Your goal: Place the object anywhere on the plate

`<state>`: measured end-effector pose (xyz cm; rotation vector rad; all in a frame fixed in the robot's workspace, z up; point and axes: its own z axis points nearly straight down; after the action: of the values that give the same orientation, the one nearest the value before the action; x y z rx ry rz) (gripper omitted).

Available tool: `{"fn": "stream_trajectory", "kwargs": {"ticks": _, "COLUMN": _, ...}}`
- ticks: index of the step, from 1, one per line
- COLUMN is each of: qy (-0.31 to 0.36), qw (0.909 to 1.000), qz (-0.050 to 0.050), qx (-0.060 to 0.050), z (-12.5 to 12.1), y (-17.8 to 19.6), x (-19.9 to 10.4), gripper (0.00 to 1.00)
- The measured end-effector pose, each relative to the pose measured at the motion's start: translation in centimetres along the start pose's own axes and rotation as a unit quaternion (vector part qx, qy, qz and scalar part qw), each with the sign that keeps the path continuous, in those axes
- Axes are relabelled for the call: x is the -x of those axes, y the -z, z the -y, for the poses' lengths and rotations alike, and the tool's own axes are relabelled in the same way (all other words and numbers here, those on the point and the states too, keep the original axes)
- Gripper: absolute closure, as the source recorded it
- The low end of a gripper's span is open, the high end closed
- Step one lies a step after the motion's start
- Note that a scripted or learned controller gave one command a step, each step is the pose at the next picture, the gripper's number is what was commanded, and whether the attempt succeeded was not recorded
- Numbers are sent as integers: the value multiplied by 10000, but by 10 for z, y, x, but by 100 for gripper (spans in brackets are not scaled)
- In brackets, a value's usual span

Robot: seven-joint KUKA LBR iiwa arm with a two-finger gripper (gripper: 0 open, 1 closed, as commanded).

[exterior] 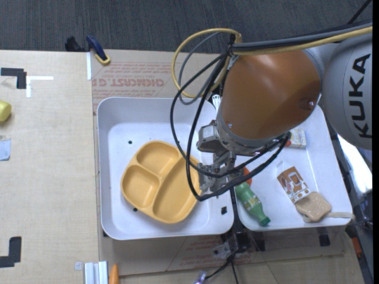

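Yellow divided plate [155,183] lies in left bin [112,158].

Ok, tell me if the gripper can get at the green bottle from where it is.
Probably yes: the gripper hangs right beside the green bottle, whose upper side lies uncovered.

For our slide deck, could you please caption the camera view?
KUKA arm's gripper poised between a yellow divided plate and a green bottle in the neighbouring bin.

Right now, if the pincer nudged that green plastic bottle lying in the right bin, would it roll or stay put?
The green plastic bottle with the orange cap lies on its side and looks round, so it would probably roll sideways. It seems small and likely light. Its smooth surface may slip from a grip.
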<state>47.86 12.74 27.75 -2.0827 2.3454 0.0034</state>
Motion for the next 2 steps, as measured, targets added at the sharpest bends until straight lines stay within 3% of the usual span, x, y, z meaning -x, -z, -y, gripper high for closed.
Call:
{"fn": "stream_trajectory", "kwargs": {"ticks": 1, "qy": 1, "qw": 10000, "qz": -1, "qx": 0, "z": 0, "y": 0, "x": 0, "gripper": 0}}
{"fn": "stream_trajectory", "kwargs": {"ticks": 2, "qy": -20, "qw": 10000, "qz": 21, "qx": -11, "z": 2, "y": 9, "x": 1, "gripper": 100}}
